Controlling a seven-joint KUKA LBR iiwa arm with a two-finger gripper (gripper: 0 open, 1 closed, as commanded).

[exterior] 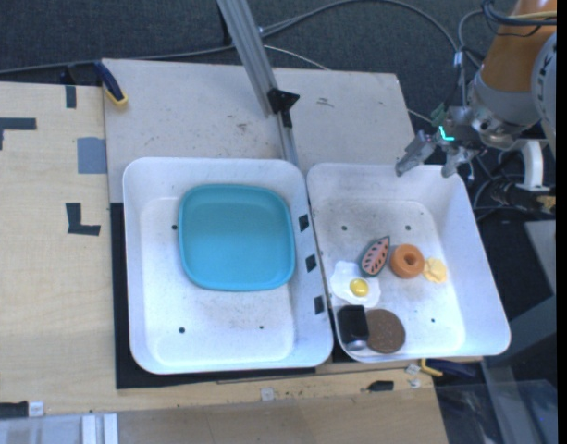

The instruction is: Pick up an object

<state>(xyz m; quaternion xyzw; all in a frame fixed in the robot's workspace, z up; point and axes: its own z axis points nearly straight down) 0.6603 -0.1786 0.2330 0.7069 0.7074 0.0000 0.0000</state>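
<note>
Brown disc [386,331] and black block [353,323] sit at right bin's [477,248] near edge, fried egg [356,288] just behind. Slice [375,256] lies mid-bin, long axis tilted, tip pointing up-right, beside orange ring [408,261] and yellow piece [435,270]. My pincer [433,158] hangs spread, holding nothing, over far rim, well apart. Blue plate [236,237] in left bin [149,248].

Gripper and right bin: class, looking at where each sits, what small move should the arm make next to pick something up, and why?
Probably bring the gripper forward and down toward the orange ring. The gripper sits over the far rim of the right bin, holding nothing, while the toys lie clustered nearer the bin's front, with the ring fairly exposed.
</note>
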